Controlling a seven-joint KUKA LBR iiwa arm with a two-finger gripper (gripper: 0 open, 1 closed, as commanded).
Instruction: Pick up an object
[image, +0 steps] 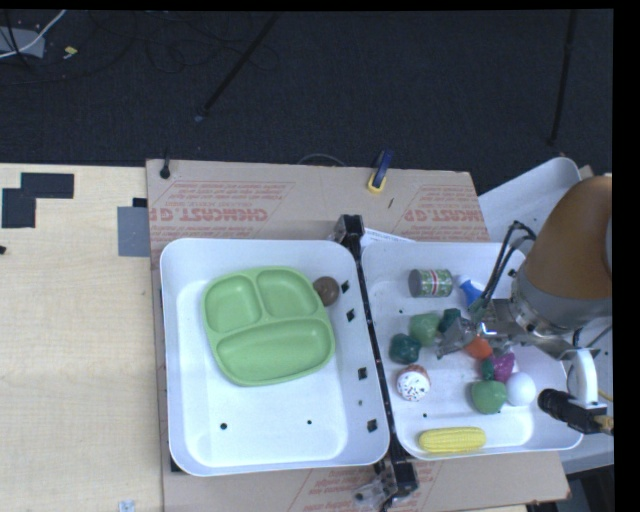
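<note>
**Robot arm dips into crowded bin of toy food**

The gripper (462, 335) sits low among a cluster of small objects in the right bin (385, 300), its dark tips hard to separate from the items around them; whether they are apart or closed on anything cannot be told. A small orange piece (480, 349) and a magenta piece (503, 365) just beside the gripper are partly covered and too small to identify. The arm (570, 255), grey with a broad orange band, enters from the right and is cut off at the frame's edge, its wrist angled down and leftward over the bin.

Around the gripper lie a dark green lump (405, 348), a lighter green piece (425, 326), a green-labelled can (432, 283) on its side, a blue object (470, 292), a white speckled ball (413, 383), a green rounded fruit (488, 396) touching a white egg (520, 389), and a yellow corn cob (451, 439) near the front wall.

In the left bin (190, 400) rests a green divided plate (268, 325), with a brown ball (326, 290) just beside its upper right rim.
</note>
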